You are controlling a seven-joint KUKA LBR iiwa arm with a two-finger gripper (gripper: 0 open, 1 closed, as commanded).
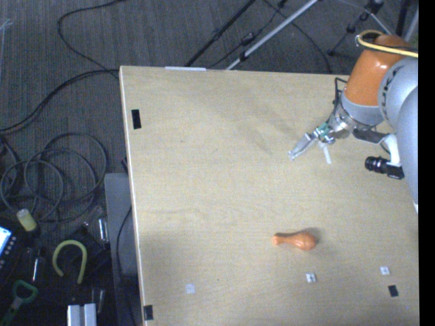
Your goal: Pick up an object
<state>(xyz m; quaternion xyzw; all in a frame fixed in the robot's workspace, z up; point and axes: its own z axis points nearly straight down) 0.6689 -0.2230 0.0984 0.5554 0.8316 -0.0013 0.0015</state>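
Note:
A small orange pear-shaped object (297, 240) lies on its side on the pale wooden bench top (204, 182), toward the front, its thin neck pointing left. My gripper (311, 156) hangs at the upper right, well above and behind the object and apart from it. Its two thin fingers are spread, one reaching down-left and the other (327, 157) pointing down. The gripper is open and nothing sits between the fingers. The grey arm with its orange band (370, 77) comes in from the right.
Small black and white markers (310, 277) dot the bench's front right and a black tag (136, 119) sits near its left edge. Cables, a yellow hook (68, 257) and stand legs lie on the dark floor to the left and behind.

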